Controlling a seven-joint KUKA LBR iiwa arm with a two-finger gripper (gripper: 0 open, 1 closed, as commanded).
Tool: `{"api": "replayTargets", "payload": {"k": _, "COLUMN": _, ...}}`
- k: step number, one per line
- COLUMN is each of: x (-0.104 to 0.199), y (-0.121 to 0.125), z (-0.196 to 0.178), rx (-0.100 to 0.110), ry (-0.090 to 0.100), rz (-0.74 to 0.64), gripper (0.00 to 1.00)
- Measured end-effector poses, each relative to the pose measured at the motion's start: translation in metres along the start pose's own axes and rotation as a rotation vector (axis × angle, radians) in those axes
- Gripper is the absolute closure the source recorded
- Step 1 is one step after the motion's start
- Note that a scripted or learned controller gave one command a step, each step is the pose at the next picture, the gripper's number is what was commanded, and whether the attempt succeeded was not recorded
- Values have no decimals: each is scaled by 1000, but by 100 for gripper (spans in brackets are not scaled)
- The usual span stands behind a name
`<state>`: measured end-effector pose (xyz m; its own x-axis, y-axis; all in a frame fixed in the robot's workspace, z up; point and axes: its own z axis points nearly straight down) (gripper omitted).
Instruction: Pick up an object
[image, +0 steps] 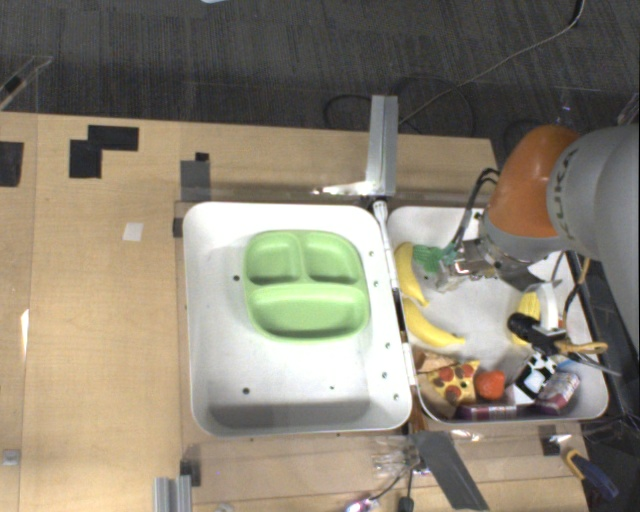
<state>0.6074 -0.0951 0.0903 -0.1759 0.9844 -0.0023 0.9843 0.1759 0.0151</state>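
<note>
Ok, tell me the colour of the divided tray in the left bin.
Light green; the tray shows clearly in the camera view.

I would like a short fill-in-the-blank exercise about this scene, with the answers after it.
1. The green divided tray lies in the ____ bin.
2. Two yellow ____ lie along the right bin's inner wall.
3. The pizza slice lies beside a small red ____.
4. The gripper is above the ____ bin.

Answers: left; bananas; tomato; right
</note>
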Motion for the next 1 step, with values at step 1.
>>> {"api": "replayTargets", "payload": {"k": 1, "x": -2, "y": -1, "z": 0, "rx": 1, "ry": -2, "rz": 2, "gripper": 0}}
